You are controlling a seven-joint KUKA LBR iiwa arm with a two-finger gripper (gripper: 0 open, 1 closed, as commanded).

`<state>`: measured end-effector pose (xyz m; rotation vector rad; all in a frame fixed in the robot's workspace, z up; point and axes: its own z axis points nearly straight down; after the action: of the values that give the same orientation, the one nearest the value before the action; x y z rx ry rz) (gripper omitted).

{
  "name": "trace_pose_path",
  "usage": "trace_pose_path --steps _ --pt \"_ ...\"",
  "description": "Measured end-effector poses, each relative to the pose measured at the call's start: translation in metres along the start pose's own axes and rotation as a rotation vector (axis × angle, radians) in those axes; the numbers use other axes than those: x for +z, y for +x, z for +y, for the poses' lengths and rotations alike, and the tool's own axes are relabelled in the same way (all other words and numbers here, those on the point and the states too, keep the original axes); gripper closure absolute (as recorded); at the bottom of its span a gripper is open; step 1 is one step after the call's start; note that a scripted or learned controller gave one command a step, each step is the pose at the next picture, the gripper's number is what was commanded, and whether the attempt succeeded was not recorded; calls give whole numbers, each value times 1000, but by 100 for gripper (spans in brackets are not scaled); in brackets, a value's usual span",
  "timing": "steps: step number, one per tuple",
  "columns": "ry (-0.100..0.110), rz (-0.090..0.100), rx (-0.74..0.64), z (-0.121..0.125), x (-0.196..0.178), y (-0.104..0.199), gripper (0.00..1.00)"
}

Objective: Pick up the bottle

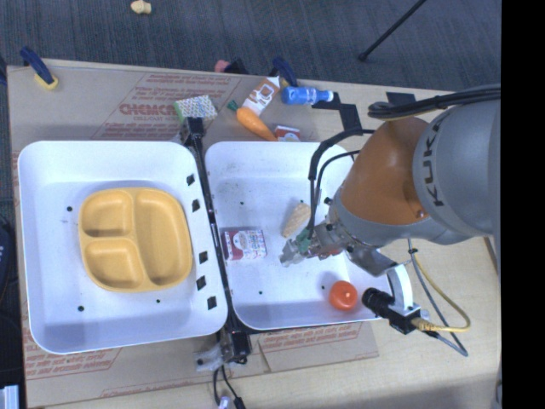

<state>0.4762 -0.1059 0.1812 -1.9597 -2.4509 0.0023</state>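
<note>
A small blue bottle (pixel 305 96) lies on its side on the cardboard behind the right bin (pixel 255 313), outside it. Beside it a white bottle with an orange label (pixel 261 95) also lies on the cardboard. My gripper (pixel 296 251) is low inside the right bin, near its middle, far from both bottles. It sits just below a pale yellow corn-like piece (pixel 295 219) and to the right of a red and white packet (pixel 244 244). The grey and orange arm (pixel 400 186) covers the bin's right part.
An orange ball (pixel 343 295) rests near the right bin's front edge. A yellow divided plate (pixel 134 237) lies in the left bin (pixel 43 313). A carrot (pixel 255 124) and a green patterned packet (pixel 195 107) lie on the cardboard behind the bins.
</note>
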Motion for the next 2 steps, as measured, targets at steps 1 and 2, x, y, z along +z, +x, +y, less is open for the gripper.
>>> trace_pose_path --steps 1,2 --pt "-1 -2 137 4 -29 18 100" --pt "-2 -1 326 7 -24 29 100"
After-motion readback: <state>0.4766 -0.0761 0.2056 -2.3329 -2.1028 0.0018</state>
